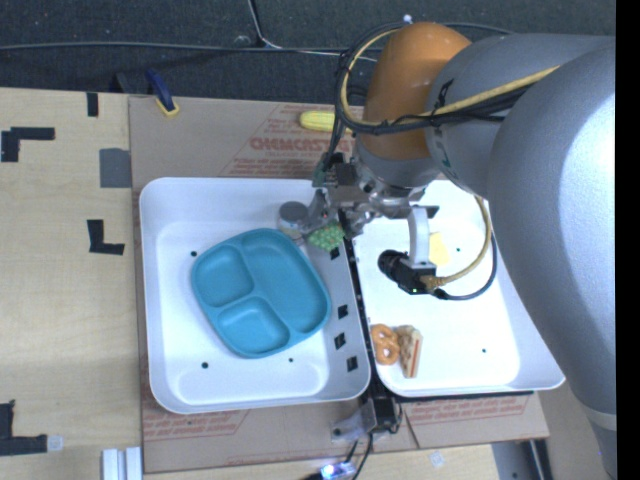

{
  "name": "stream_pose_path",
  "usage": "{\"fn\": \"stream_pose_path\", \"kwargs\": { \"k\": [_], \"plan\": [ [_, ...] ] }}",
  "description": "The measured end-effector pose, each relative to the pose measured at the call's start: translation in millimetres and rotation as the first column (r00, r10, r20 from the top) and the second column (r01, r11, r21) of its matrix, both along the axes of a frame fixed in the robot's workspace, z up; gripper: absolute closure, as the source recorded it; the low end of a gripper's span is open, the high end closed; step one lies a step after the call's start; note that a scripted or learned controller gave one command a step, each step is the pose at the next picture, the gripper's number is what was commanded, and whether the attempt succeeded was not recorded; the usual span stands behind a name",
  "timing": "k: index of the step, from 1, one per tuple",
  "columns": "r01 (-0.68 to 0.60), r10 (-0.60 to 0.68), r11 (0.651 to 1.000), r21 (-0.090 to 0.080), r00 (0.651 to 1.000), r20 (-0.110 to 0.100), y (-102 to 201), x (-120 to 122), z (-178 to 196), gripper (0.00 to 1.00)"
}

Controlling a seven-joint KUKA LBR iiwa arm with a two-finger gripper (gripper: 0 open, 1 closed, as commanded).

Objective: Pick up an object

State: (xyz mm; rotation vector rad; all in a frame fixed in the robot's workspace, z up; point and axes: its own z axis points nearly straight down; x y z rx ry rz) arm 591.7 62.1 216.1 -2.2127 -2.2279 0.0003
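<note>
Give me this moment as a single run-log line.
claw: low at left bin's right wall | green object: beside claw, grasp unconfirmed | blue tray: left bin | pretzel: right bin

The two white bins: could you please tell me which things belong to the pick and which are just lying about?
Job in hand:
- hand
- blue tray
- small green object
- pretzel-like pieces

Lying about:
- yellow item on the cardboard
- blue-handled tool

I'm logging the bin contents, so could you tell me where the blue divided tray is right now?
The blue tray lies flat in the left bin, near its middle, with the gripper just beyond its upper right corner.
</note>
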Motion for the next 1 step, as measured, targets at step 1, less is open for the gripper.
{"fn": "stream_pose_path", "kwargs": {
  "k": [1],
  "plan": [
    [0.002, -0.002, 1.0, -0.001, 1.0, 0.0, 40.7, 13.9, 2.1, 1.0]
  ]
}}
